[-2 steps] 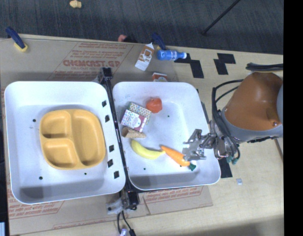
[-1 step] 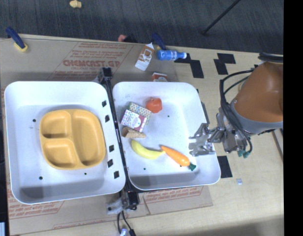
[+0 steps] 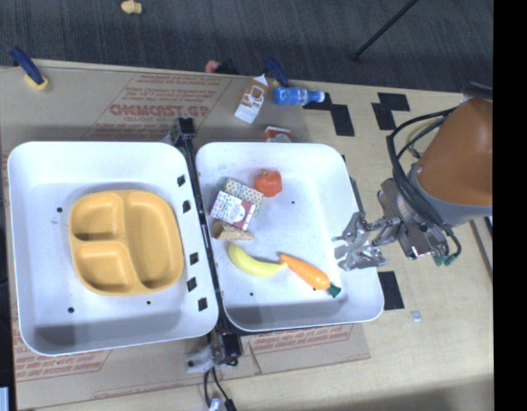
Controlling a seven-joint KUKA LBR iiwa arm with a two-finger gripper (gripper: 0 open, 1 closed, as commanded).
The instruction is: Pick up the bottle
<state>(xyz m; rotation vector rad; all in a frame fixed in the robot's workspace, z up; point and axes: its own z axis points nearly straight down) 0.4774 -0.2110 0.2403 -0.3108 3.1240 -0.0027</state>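
Cardboard sheeting (image 3: 92,101) covers a tan bench, and red printing on it above the left bin seems to read "CHEMCAST GP", though the letters are faint and the lines beneath are too small to read. More red print runs along the cardboard's near edge, also unreadable.

Nearest the viewer, at about 6 o'clock, a black clamp (image 3: 219,349) joins the two white bins. The right bin (image 3: 332,315) holds a yellow banana (image 3: 253,263) and, touching its right end, an orange carrot (image 3: 308,273) with a green tip. Further back lies a small carton (image 3: 236,205) with a colourful patterned label whose writing cannot be read, and just beyond it a red tomato-like ball (image 3: 268,182). The left bin (image 3: 32,332) holds a yellow divided plate (image 3: 125,240) with three compartments.

At 3 o'clock the gripper (image 3: 350,248) hangs over the right bin's right rim, its metal fingers spread apart with nothing between them. The arm's orange band (image 3: 464,148) is cut off by the picture's edge.

Farthest, at about 1 o'clock, the bottle (image 3: 295,97) lies on its side on the bench outside both bins, beyond the right bin's far rim. It is small and blue with a paler cap end pointing right; any label is too blurred to read. Just left of it lies a white and brown packet (image 3: 251,99), print illegible. Dark carpet (image 3: 246,15) lies beyond.
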